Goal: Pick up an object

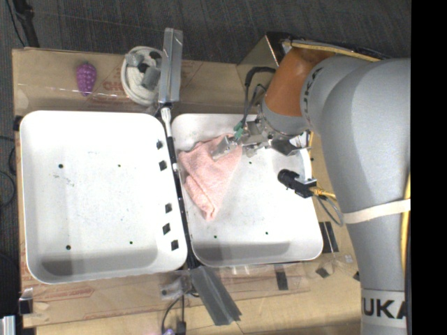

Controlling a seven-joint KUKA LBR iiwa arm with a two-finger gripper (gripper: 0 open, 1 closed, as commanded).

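A purple grape-like bunch [86, 77] lay on the cardboard bench top [42, 68] beyond the far left corner of the left bin [91, 194], and a coil of white cord [142, 74] sat beyond that bin's far right corner, beside an upright grey bracket [170, 65]. The divider [172, 187] ran between the left bin and the right bin [279, 236].

A pink cloth [207, 174] lay crumpled in the right bin, against the wall nearest the left bin, stretching from near the far wall down toward the bin's middle. Its far, upper corner reached up to the gripper [225, 147], which sat low at that corner, on the side of the cloth away from the left bin. The gripper's tip touched or overlapped the cloth's edge; whether the claw stood wide, narrow or closed on the fabric could not be told from this angle.

The arm [349, 131], with its orange band [288, 82], came in over the right bin's outer side.
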